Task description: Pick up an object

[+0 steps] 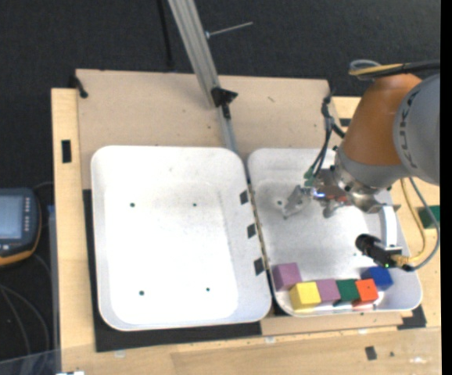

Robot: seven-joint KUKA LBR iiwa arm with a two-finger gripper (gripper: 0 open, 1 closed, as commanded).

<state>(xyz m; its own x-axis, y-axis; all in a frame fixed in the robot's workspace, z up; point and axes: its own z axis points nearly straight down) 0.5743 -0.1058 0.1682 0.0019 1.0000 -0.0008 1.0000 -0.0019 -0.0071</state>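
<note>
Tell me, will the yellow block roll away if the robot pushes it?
Probably not. The yellow block looks like a cube with flat sides, so it should slide, not roll. It sits tight between the purple block and the bin's near wall, so it may jam. It looks stiff, and probably light.

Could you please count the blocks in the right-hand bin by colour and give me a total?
Purple blocks: 2, purple block and second purple block
Yellow block: 1
Green block: 1
Orange block: 1
Blue block: 1
Total: 6, all along the right bin's near edge.
</note>
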